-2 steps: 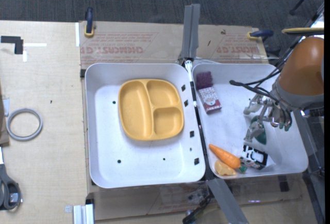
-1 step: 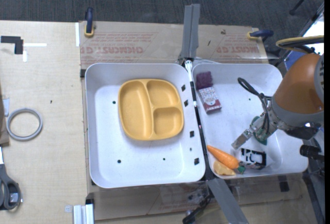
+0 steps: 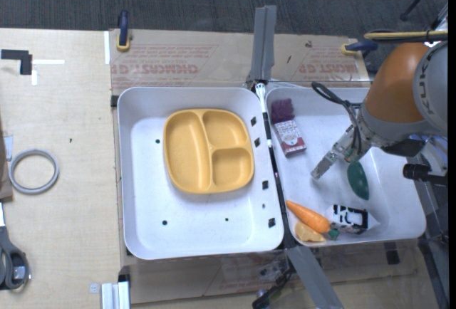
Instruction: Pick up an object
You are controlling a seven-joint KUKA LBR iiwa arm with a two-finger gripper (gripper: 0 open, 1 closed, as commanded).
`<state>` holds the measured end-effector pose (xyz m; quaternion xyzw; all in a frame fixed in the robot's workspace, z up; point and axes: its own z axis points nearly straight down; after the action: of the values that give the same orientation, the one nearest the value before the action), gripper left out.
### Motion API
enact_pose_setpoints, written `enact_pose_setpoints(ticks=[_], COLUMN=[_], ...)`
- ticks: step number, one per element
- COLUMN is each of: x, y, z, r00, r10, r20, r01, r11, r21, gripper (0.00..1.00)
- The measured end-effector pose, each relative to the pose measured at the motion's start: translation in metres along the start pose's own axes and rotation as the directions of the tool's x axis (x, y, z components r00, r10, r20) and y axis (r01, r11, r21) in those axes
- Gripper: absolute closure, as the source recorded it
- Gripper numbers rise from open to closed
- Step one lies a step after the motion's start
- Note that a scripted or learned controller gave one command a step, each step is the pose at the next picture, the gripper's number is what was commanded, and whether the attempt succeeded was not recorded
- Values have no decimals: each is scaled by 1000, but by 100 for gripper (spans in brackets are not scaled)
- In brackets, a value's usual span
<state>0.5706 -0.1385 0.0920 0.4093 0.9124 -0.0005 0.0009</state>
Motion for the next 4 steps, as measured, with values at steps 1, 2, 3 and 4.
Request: enact_pose_setpoints(ticks=[1,2,3,4], x=[0,-17,32,31], y=[0,-55,-59,-58], z=[0,0,-5,-13], r00=[1000,1000,954,954], r10=[0,30,301,298], r20=[0,-1,-2,-1], r01=[0,-30,-301,-298], r11=[1000,1000,954,954], r21=[0,0,2,2], gripper=[0,0,0,100])
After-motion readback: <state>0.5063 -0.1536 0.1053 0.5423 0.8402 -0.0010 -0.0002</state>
